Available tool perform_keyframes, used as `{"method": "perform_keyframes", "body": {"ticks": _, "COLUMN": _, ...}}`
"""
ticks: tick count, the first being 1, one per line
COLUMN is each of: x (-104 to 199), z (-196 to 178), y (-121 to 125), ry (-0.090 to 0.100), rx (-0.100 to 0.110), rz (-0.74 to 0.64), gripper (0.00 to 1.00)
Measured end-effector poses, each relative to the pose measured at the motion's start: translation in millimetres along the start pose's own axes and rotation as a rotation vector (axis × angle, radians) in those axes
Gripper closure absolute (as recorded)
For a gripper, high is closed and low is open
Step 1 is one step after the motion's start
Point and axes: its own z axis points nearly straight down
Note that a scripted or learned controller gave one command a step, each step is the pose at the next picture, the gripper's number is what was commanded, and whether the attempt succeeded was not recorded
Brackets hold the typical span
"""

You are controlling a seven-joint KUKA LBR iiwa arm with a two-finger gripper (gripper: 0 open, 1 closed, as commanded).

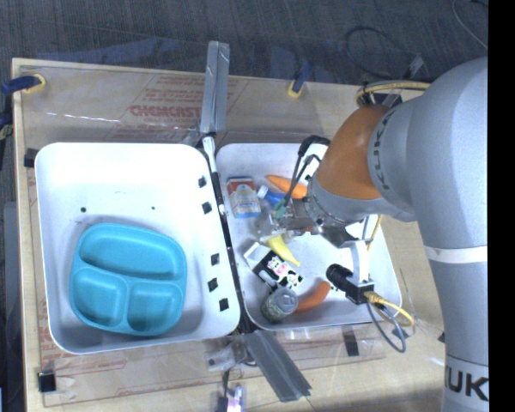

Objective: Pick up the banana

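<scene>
The banana [281, 248] is a small yellow piece lying in the middle of the right bin [386, 273], among other items. My gripper [279, 222] reaches into that bin from the right and hangs directly over the banana's upper end, very close to it. The grey wrist and its orange band [350, 157] cover the right side of the bin. From this angle the banana looks to be lying on the bin floor just below the gripper.
In the right bin lie an orange carrot [283, 183], a printed packet [240, 194], a black-and-white toy [275, 269], a can [281, 305] and an orange piece [313, 297]. A blue divided tray [129, 277] lies in the left bin [60, 178].
</scene>
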Motion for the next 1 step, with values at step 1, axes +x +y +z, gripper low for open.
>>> {"method": "perform_keyframes", "body": {"ticks": 1, "x": -48.8, "z": -104.4, "y": 31.6, "ry": 0.0, "rx": -0.004, "rz": 0.06, "gripper": 1.0}}
